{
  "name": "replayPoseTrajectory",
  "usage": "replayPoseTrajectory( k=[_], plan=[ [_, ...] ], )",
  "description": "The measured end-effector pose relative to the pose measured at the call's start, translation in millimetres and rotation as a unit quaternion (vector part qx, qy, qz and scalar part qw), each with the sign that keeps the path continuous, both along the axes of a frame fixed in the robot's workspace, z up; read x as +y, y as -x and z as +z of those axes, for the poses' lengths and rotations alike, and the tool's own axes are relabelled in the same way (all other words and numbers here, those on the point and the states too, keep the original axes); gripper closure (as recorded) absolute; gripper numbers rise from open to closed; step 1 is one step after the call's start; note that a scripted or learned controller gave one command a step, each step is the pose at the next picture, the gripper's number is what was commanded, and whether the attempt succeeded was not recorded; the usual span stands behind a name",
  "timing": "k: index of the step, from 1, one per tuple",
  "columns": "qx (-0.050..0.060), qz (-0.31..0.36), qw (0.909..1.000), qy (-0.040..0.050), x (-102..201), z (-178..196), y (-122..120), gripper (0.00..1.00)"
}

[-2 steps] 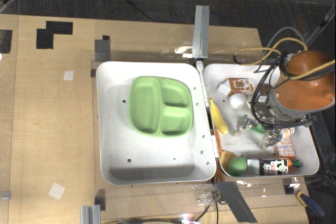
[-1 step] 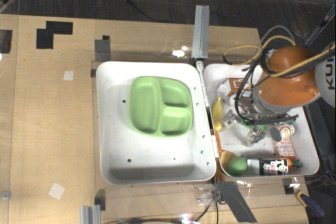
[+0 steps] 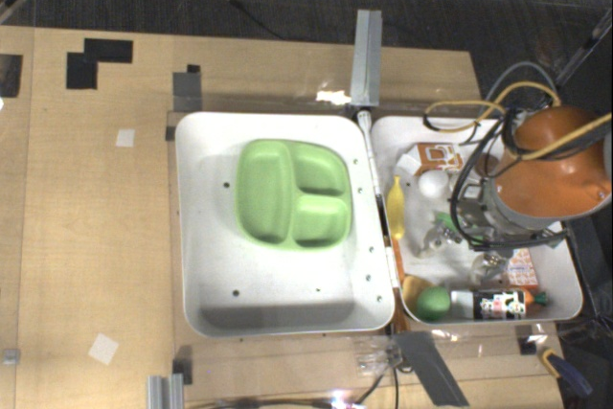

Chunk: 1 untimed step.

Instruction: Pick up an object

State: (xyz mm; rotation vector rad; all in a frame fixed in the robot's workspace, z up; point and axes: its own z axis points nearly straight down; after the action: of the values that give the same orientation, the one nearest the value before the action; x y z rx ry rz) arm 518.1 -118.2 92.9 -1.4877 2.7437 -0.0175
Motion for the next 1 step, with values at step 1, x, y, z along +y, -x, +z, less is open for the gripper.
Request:
replayPoseTrajectory(
  k=[1],
  plan=[
    [-0.003, -0.087, 0.9962, -0.0016, 5.8, 25.9, 17.2, 0.00]
  ],
)
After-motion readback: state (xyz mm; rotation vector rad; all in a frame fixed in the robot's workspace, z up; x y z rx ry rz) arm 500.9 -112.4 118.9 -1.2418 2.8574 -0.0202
